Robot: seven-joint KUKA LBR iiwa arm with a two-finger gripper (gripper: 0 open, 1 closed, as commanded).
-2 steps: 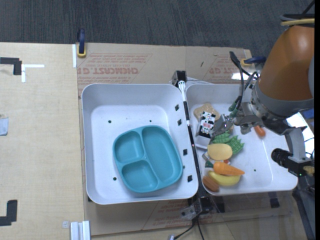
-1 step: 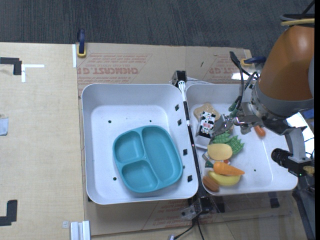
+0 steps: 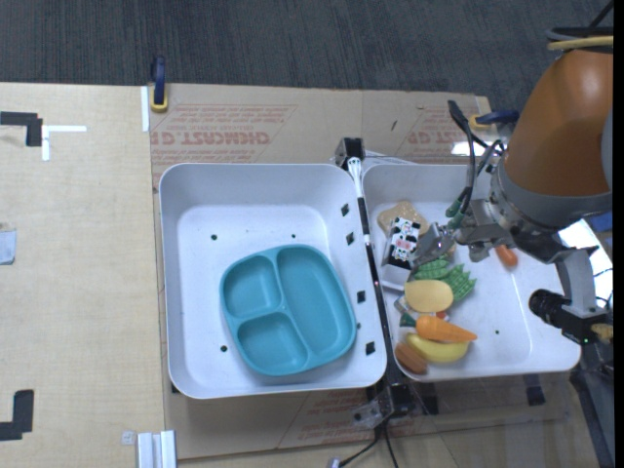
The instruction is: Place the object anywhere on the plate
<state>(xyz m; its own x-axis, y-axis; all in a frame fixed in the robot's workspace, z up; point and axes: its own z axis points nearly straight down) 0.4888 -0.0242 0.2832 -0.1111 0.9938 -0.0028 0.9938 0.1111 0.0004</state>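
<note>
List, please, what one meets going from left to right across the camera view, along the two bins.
Left bin → teal plate → divider between the bins → black-and-white toy → pincer → small orange piece → right bin.

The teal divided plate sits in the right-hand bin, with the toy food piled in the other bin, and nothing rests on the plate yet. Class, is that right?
Not quite. The camera view shows the teal divided plate in the left-hand bin, not the right-hand one. The toy food is piled in the other bin, on the right, and nothing rests on the plate yet.
</note>
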